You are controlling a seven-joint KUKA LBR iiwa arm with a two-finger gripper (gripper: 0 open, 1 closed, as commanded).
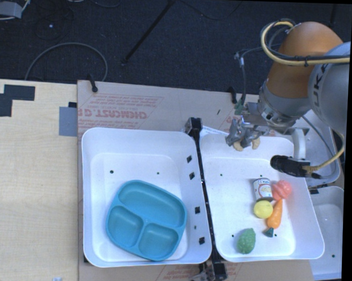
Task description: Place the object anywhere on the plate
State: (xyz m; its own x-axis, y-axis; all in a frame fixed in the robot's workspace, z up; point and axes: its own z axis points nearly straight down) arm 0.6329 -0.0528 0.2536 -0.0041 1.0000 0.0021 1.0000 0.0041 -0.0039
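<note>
**Gripper lifted over the right bin**

The two-finger gripper (243, 140) is clamped on a small tan object (245, 145) above the right white bin's (230, 227) far edge. The blue three-compartment plastic plate (146, 219) sits well apart, in the left white bin (99, 163).

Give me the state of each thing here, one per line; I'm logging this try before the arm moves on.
Blue three-compartment plastic plate: flat in left bin, nothing on it.
Gripper: raised over right bin's far edge, a small tan object between its fingers.
Small can: lying in right bin.
Yellow ball-shaped toy: resting beside the can.
Orange toy carrot: lying flat.
Pink toy: resting.
Green bumpy toy: resting, apart from the others.
</note>
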